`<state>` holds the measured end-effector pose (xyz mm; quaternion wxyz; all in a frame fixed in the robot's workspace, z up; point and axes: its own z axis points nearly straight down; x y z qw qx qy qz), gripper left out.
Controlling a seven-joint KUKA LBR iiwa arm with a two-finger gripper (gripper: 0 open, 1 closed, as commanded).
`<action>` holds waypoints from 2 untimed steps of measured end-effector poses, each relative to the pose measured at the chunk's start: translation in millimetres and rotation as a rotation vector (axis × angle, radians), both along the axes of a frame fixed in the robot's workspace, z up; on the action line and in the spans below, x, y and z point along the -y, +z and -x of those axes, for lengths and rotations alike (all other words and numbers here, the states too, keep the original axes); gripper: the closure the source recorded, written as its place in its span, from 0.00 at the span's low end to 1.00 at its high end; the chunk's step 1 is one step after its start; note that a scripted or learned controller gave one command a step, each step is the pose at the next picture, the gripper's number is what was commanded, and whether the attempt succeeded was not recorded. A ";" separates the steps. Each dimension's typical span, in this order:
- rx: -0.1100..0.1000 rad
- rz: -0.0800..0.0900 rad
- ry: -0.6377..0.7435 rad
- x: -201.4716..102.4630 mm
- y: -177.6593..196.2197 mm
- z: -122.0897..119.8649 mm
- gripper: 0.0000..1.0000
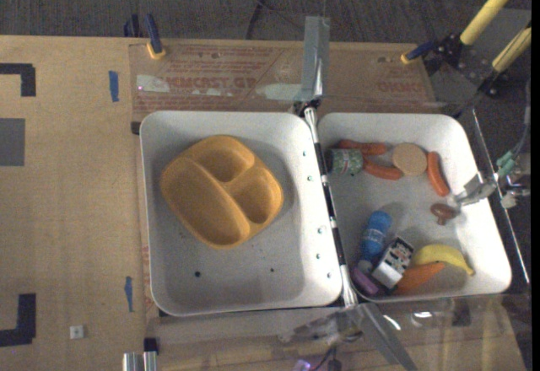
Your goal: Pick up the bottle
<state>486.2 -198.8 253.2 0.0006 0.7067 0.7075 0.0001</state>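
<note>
Approach step, by the look of it: bottle lying in the right bin, lower middle, blue body tilted, crowded against a small box and near a banana. Pincer at the bin's right edge, well apart from the bottle (open or clenched, cannot tell). Next, probably: reach left and down over the bottle, line up across its body, then close.

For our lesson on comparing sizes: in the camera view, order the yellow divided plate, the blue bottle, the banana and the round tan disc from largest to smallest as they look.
1. Yellow divided plate, far the largest.
2. Blue bottle and banana: too alike to rank.
3. Round tan disc, smallest.
</note>
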 end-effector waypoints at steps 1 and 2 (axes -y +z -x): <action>0.004 0.003 0.329 11.0 12.0 -13.9 0.00; 0.000 -0.001 0.380 -43.8 -129.0 -39.2 0.00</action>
